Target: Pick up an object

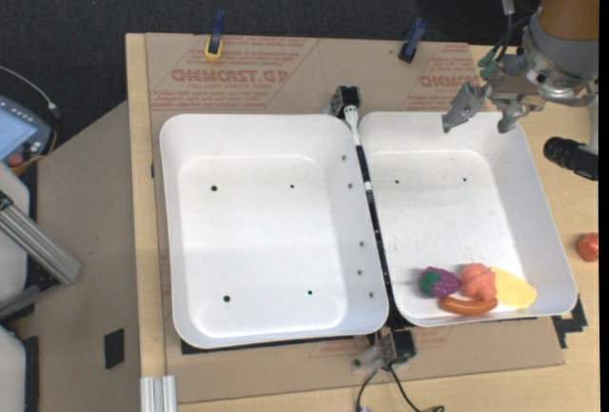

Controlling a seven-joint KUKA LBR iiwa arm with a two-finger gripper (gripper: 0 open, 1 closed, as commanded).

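The hand [483, 113] hangs over the far edge of the right bin [457, 182], fingers spread apart, gripping nothing. The toys [474, 288] lie clustered in that bin's near right corner, well apart from the hand: a purple piece, an orange-red piece, a yellow piece and a sausage, touching one another. The board [285, 68] under the bins reads "CHEMCAST GP". Clamps [215, 37] presumably fix it to the table.

Robotics lab: two shallow white plastic bins [262, 220] clamped on a cardboard-covered counter [285, 68], grey aluminium framing [38, 244] lower left.
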